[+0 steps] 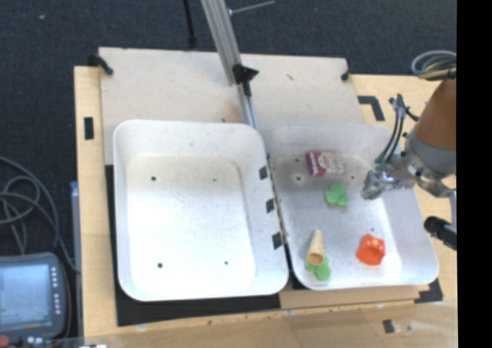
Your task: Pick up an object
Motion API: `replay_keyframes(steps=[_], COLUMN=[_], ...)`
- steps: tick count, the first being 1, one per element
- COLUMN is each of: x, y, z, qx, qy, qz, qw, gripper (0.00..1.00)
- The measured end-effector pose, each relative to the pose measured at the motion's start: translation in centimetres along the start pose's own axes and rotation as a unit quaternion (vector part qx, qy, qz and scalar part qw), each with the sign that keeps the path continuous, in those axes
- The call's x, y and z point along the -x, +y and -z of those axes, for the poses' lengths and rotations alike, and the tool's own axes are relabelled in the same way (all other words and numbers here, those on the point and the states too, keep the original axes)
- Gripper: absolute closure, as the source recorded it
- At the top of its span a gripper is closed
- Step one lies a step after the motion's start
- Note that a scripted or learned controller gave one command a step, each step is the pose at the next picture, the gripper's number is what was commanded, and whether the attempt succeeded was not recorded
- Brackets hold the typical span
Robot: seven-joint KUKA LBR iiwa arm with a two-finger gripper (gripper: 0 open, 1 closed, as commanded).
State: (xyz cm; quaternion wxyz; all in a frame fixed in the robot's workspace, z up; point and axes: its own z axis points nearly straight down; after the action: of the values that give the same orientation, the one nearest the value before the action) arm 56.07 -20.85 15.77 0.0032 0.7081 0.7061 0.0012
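Green object (336,196) lies in the right bin (407,262) beside the end effector (372,187) (open or closed, I cannot tell).

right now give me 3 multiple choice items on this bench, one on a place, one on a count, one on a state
1. Which bin holds the loose objects?
A. the left bin
B. the right bin
C. both alike

2. How many orange objects lie in the right bin?
A. one
B. two
C. three

3. How does the cone-shaped piece lie?
A. upright on its wide end
B. on its side
C. leaning on the bin wall

Answers:
1. B, the pink packet, green piece, cone-shaped piece and orange object all lie in the right bin, below the end effector.
2. A, just one orange object shows, near the front.
3. B, its length lies flat along the bin floor.
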Motion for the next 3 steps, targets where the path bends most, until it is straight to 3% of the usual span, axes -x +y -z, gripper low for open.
replay_keyframes(steps=[1, 2, 3], x=[1.0, 1.2, -4.2], y=[0.1, 0.2, -0.5], z=[4.8, 6.8, 8.1], qx=[0.000, -0.001, -0.002], qy=[0.000, 0.000, 0.002], qz=[0.000, 0.003, 0.005], qw=[1.0000, 1.0000, 1.0000], gripper=[1.00, 1.00, 1.00])
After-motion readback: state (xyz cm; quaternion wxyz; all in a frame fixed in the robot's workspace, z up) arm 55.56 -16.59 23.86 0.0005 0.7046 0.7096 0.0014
